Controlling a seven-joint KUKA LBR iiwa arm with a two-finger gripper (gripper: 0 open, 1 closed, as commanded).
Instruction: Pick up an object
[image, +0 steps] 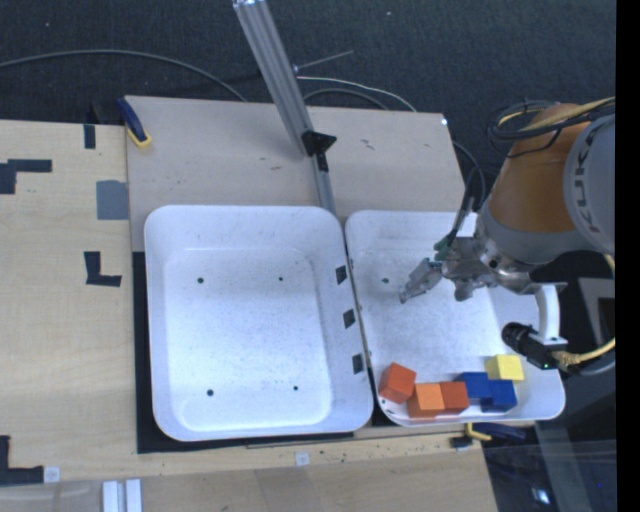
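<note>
Blocks (450, 390) along right bin (420, 235) near edge; tool (415, 287) above, finger state unclear.

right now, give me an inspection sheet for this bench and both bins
surface: wooden bench bearing the left bin and the right bin, side by side.
job's things: in the right bin's near end, two orange blocks, a blue block and a yellow block, bunched in a row.
clutter: dark tape marks and a blue and yellow tool on the bench.
grippers: end effector hangs over the middle of the right bin, apart from the blocks; nothing seen in it.
cables: black cables behind the bench; yellow cable on the arm.
surroundings: slanted metal pole; dark floor.
</note>
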